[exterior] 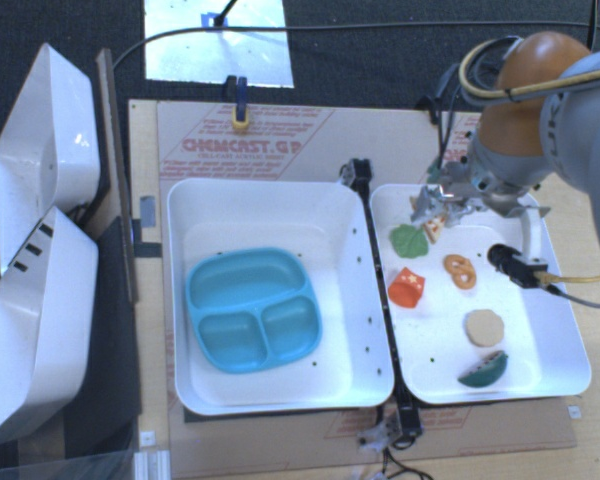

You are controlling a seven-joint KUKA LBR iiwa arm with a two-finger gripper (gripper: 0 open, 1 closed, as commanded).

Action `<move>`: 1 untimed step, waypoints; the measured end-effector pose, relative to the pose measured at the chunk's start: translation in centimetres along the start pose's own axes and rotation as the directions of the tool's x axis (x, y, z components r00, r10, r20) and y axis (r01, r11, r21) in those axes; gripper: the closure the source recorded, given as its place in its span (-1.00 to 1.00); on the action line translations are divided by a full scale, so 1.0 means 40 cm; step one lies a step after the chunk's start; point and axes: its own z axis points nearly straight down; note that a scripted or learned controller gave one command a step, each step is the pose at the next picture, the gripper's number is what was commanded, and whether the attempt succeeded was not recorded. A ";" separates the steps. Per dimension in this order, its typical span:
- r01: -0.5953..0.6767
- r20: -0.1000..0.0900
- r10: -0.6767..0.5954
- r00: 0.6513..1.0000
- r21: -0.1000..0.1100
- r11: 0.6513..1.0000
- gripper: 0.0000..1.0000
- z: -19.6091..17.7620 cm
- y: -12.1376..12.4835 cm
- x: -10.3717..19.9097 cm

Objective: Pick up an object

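I see the gripper [430,208] low over the far left corner of the right bin [555,373], but its fingers are too small and cluttered for me to tell whether they are spread or pressed together, and I cannot make out anything between them. Just beneath and in front of it lies a green leaf-shaped piece [409,239], with a small tan item [434,230] touching its right edge; whether the gripper touches either one I cannot tell. Nearer to me in that bin I have a red block [406,288] by the left wall, a pretzel [460,270] near the middle, a round tan cookie [484,327] below that, and a dark green wedge [483,369] near the front wall. A black fitting with a yellow cable [520,266] sits at the bin's right side. The grey arm [570,118] comes in from the right under its orange band [530,63]. The left bin [195,203] holds a blue divided tray [253,308], lying flat. Both bins rest side by side on the desk [270,138].
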 end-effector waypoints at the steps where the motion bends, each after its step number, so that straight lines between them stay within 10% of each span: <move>1: 0.007 -0.003 -0.007 1.000 0.000 1.000 1.00 -0.194 0.022 0.245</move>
